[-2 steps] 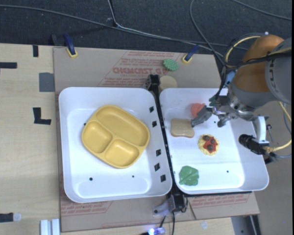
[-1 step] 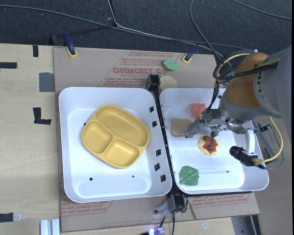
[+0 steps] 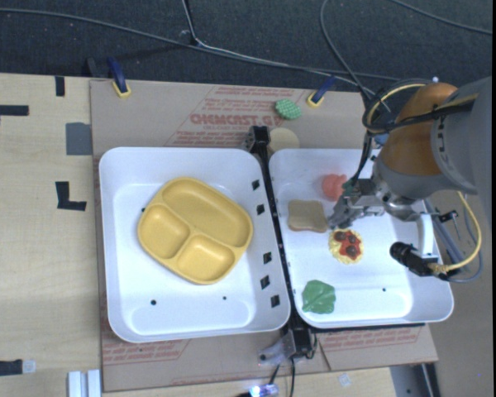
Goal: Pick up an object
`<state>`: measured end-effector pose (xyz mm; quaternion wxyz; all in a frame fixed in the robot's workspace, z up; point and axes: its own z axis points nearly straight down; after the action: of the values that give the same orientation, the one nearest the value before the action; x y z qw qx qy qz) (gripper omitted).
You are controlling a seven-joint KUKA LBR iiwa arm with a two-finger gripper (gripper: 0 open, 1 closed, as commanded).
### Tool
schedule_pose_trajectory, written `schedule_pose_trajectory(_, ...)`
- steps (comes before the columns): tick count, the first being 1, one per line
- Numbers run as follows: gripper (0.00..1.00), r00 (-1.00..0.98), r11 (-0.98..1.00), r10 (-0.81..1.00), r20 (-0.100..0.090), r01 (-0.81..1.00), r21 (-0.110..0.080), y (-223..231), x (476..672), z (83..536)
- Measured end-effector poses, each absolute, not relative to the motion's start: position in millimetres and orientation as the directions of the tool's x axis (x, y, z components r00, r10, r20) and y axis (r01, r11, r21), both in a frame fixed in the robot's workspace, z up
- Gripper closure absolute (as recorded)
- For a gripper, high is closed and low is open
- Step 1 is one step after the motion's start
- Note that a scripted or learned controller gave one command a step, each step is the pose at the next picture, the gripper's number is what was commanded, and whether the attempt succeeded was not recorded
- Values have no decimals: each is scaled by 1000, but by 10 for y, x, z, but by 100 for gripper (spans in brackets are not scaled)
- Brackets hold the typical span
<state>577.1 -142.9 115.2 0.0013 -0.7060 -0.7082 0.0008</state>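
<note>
Reaching into the right bin (image 3: pixel 430 304), your gripper (image 3: pixel 344 213) hung beside the tan bread (image 3: pixel 307 216), maybe to grab it. You couldn't tell its state.

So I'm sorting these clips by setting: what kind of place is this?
Most likely a robotics lab bench set up for grasping trials. Two white bins sit side by side on a clamped board, holding a yellow divided plate and toy food, with loose cables and a robot arm reaching in.

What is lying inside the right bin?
The right bin holds toast, a pizza slice, a green piece and a pink item, partly covered by the gripper.
</note>
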Motion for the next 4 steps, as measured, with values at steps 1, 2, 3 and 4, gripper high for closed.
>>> schedule_pose_trajectory(1, 100, -2, 2, 1000, 0, 1000, 2, -1456, 5798, 1576)
schedule_pose_trajectory(2, 100, -2, 2, 1000, 0, 1000, 1, -1452, 5704, 2119)
schedule_pose_trajectory(3, 100, -2, 2, 1000, 0, 1000, 2, -1410, 5747, 2549)
schedule_pose_trajectory(4, 100, -4, 4, 1000, 0, 1000, -2, -936, 5674, 2434)
